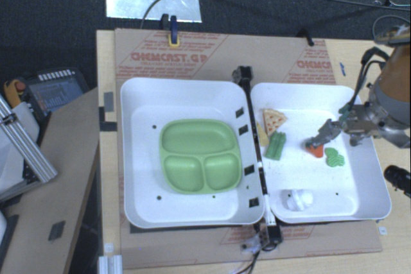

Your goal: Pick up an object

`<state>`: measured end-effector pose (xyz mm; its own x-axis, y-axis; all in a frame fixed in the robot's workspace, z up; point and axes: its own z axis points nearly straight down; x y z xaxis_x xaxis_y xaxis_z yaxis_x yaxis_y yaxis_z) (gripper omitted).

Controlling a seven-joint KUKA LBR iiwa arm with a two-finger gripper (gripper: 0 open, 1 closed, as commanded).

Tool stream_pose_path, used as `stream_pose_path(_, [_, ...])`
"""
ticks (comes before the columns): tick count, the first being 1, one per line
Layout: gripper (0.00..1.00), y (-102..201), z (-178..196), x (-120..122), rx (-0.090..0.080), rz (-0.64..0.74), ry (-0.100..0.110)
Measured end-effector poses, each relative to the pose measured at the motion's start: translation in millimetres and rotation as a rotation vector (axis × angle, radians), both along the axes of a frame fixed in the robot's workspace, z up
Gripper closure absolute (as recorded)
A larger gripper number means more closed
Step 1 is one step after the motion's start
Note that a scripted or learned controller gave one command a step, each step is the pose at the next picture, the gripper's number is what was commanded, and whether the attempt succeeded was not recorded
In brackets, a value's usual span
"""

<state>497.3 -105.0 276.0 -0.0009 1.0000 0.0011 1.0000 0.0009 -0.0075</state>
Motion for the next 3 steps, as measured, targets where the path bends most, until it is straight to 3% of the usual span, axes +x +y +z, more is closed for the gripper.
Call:
stream_pose_path(1, [0.00, 0.2, 4.7, 1.6, -0.001, 0.002, -0.010])
stream_pose_path(3, [0.00, 2.5, -84.7, -8.3, 0.000, 0.000, -0.007])
